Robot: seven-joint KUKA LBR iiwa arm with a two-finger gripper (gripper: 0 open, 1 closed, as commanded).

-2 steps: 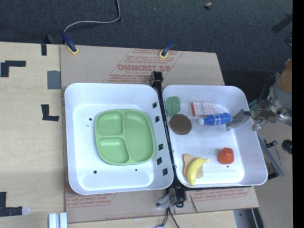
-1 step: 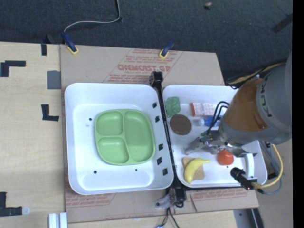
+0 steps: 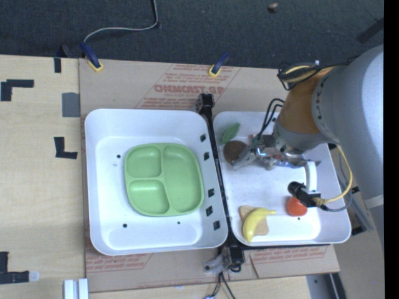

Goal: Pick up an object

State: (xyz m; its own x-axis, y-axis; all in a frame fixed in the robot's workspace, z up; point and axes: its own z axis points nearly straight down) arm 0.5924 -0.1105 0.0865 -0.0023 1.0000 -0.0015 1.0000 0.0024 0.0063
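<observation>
Landmark: right bin (image 3: pixel 324 229), the white bin under the arm; every place below is given relative to it.
Near edge: a yellow banana (image 3: pixel 254 220) is seen lying on a tan slice-like piece (image 3: pixel 263 227) at the bin's front-left corner; neither is touched by the arm.
Front-right: an orange-red round object (image 3: pixel 297 207) is seen on the bin floor, just beside a black fitting with a yellow cable; it is not gripped.
Middle: gripper (image 3: pixel 244 157) is lowered toward the bin's left wall, tips at or just beside a brown round object (image 3: pixel 234 149); contact cannot be confirmed.
Gripper state: how far the gripper is parted cannot be told at this angle; nothing is seen held.
Far-left corner: a green leaf-like item (image 3: pixel 229 131) lies just behind the brown one.
Beyond left wall: left bin (image 3: pixel 100 129) holds a green divided plate (image 3: pixel 164 179).
Progress: approach judged done; grasp and lift are still left, no object is off the floor.
</observation>
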